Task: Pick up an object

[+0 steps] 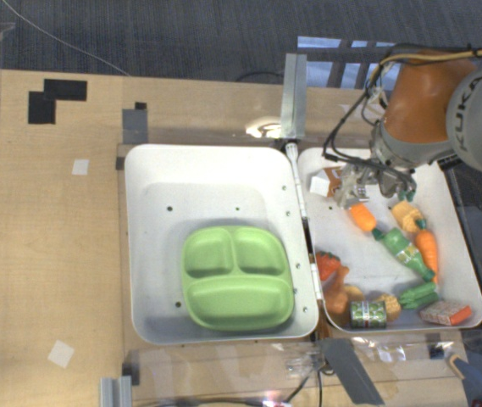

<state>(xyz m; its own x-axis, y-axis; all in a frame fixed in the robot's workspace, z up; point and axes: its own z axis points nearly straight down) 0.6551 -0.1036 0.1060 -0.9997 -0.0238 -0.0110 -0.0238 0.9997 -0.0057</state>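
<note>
One gripper (374,185), carried on the grey arm (478,121) with its orange band (418,100), hangs low over the far end of the right bin (469,253); its fingers are lost in a blur of dark metal and cable, so whether they are apart or together cannot be told, and no object can be seen between them. Just below the gripper lies an orange carrot-like piece (362,218), close to it, though contact cannot be judged. Beside this, toward the bin's right wall, sit a small yellow piece (407,216) and a second orange carrot (428,246), with a green bottle-shaped toy (401,247) lying aslant between the two orange pieces. A white tag (318,184) rests near the bin's far left corner, beside the gripper. Toward the near end of the same bin lie a red piece (329,267) against the left wall, a green can (368,313), a green vegetable-like piece (418,295) and a red-and-white packet (445,314) near the right corner. Left bin (156,185): a white tray touching the right bin along a shared edge, holding a green divided plate (237,278) of three compartments, set toward its near side. Both bins stand on a pale wooden bench (46,253); a grey metal post (294,96) rises behind their junction.
</note>
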